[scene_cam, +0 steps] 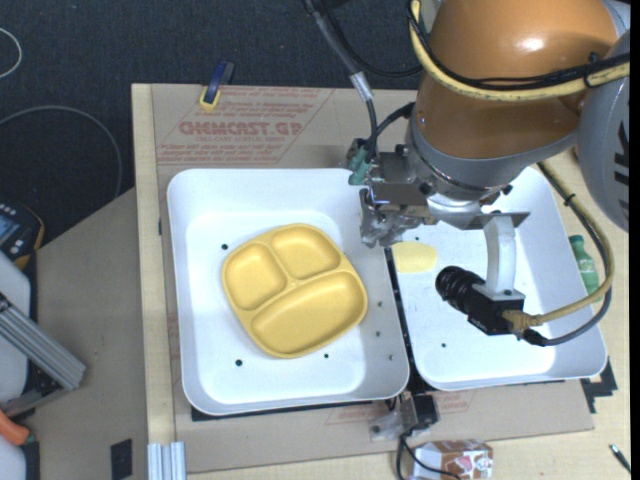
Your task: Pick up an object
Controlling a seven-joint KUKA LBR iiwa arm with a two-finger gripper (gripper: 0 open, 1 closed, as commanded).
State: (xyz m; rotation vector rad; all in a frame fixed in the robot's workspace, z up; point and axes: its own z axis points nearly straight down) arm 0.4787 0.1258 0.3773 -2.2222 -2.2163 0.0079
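Orange-banded arm (500, 78) overhangs right bin (520, 363); yellow tray (293, 290) fills left bin (190, 268).

At left centre the yellow divided plate (293, 289) looks like smooth, glossy plastic. The two white bins (190, 268) have a smooth, faintly shiny plastic look. The board (260, 123) beneath them, printed in red at upper centre, appears matt like cardboard. The arm's orange band (500, 28) at upper right is polished and reflective.
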